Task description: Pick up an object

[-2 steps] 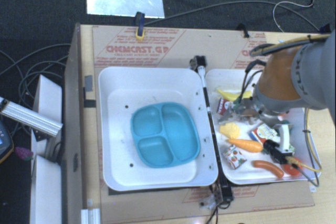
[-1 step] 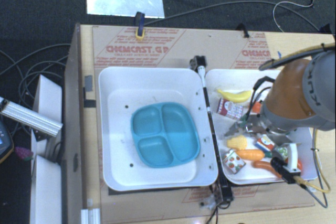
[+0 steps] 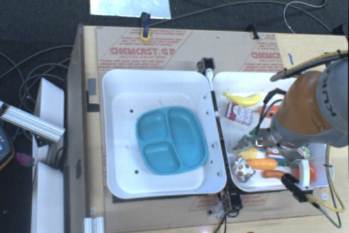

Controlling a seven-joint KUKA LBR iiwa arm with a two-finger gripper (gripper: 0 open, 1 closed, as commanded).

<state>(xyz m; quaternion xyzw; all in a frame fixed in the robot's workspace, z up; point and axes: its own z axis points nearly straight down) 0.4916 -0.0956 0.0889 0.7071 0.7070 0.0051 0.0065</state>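
Note:
The right bin (image 3: 222, 82) holds several toy foods. A yellow banana (image 3: 244, 99) lies at its far left, with a red and white carton (image 3: 238, 113) just in front of it. Nearer the front lie an orange carrot (image 3: 263, 163), a small yellow piece (image 3: 248, 154) and a white patterned cube (image 3: 244, 169). My gripper (image 3: 252, 143) hangs low over the bin's front half, just above the yellow piece and the carrot. The grey and orange arm (image 3: 305, 109) covers the bin's right part. I see nothing held clear of the bin floor.
The left bin (image 3: 117, 133) bears a blue divided plate (image 3: 172, 139). A black divider clamp (image 3: 207, 66) sits between the bins at the back. More red and orange pieces (image 3: 304, 173) lie at the right bin's front right. Cables run across the floor behind the bench.

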